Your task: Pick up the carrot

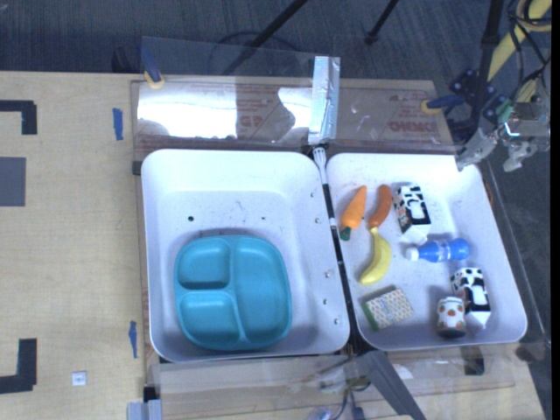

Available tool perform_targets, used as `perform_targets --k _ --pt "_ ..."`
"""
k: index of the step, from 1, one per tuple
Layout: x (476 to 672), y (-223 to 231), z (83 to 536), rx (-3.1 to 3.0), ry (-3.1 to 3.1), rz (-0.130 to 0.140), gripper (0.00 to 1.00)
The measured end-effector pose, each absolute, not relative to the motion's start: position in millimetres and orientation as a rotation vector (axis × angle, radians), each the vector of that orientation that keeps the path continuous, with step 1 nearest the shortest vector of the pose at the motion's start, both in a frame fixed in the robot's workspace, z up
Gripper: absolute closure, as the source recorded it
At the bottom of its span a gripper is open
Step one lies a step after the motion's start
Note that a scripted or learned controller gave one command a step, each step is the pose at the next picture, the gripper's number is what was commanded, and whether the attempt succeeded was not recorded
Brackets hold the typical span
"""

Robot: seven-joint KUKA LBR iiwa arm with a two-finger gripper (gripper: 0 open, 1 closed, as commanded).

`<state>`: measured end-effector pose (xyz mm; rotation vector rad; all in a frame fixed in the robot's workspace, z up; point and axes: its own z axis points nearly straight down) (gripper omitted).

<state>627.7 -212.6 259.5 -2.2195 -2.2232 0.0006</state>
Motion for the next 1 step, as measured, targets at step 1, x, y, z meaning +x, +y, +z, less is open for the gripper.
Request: perform_targets --k 1 --pt "667.7 -221.6 187.8 -2.137 -2.306 0.000 0.00"
